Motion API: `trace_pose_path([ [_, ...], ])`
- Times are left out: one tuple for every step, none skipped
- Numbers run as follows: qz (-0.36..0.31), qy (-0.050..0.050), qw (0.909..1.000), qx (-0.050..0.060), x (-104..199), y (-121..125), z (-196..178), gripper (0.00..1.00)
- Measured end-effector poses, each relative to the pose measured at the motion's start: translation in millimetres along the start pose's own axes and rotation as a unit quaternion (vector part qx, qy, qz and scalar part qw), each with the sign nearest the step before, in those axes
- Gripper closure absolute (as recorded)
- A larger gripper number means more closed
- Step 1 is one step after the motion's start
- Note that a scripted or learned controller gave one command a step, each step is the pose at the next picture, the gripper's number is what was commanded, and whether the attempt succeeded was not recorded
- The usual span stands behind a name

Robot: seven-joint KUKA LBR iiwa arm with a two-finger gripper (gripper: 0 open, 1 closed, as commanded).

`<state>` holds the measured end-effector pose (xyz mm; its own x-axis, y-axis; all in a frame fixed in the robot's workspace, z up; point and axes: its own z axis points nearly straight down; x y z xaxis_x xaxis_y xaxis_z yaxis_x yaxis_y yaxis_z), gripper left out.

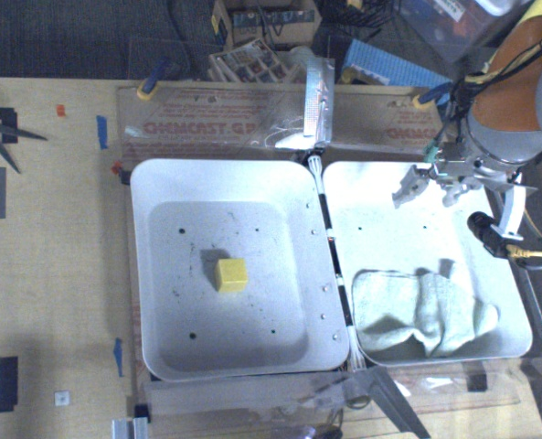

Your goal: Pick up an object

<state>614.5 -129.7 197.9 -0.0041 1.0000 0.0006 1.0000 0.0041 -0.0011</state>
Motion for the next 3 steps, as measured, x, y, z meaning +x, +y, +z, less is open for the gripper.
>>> trace_pose_path([
  [-0.169, -0.001, 0.9856, -0.004, -12.3, -10.0, 109.6, 0.00],
  [-0.166, -0.002, 0.9861, -0.008, -15.3, -9.0, 97.7, 1.00],
  [-0.032, -0.002, 0.9995, -0.004, 6.6, -21.7, 108.7, 1.00],
])
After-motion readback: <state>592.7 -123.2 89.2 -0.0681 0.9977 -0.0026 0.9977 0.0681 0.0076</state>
